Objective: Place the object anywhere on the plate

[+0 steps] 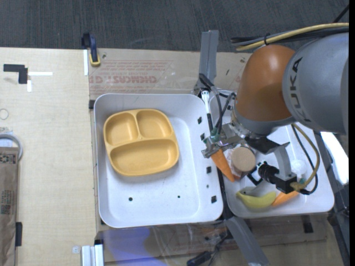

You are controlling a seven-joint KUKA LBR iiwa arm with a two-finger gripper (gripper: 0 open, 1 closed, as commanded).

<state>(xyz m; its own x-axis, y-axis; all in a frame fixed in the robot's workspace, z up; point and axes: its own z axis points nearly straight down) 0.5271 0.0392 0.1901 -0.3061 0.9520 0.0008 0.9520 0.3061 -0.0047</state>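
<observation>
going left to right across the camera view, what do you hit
yellow plate in the left bin → orange carrot → banana in the right bin. The gripper sits above the carrot, hidden under the arm's wrist, so I leave it out.

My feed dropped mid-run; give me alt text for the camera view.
The arm reaches over the right bin, above a banana and carrots. In the left bin, the yellow three-part plate holds nothing.
</observation>
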